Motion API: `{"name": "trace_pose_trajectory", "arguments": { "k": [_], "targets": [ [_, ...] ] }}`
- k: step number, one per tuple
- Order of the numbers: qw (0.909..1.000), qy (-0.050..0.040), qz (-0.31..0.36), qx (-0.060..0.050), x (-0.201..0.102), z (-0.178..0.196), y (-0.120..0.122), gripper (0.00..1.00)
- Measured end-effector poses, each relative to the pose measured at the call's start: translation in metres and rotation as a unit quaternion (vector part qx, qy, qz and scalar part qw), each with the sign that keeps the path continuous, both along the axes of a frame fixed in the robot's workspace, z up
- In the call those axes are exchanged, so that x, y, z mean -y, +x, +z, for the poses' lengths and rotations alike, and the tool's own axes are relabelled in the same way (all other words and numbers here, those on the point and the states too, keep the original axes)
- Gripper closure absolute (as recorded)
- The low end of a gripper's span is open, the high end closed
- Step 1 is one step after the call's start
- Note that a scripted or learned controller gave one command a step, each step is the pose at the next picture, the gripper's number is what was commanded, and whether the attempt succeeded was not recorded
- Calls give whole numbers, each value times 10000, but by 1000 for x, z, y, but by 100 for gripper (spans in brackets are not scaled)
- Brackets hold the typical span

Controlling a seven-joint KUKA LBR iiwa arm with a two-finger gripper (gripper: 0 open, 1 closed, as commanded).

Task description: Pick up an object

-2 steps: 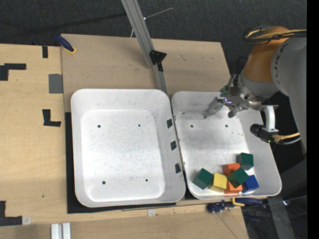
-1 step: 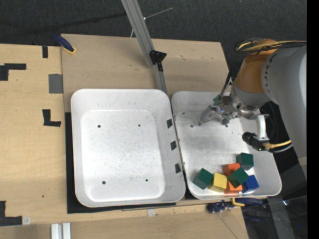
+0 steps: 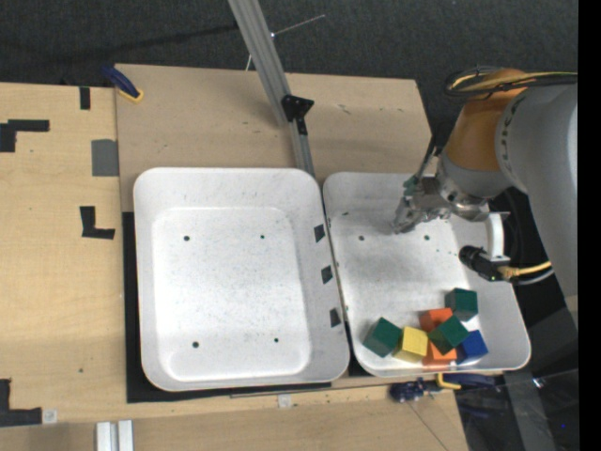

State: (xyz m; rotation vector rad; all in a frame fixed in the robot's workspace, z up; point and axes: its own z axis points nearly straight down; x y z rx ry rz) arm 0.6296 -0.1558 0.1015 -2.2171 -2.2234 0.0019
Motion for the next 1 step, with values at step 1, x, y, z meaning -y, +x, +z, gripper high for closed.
{"name": "trace_pose_trajectory", "arguments": {
  "k": [1],
  "targets": [
    [10000,-4,-9,26,6,47,7,100]
  ]
}}
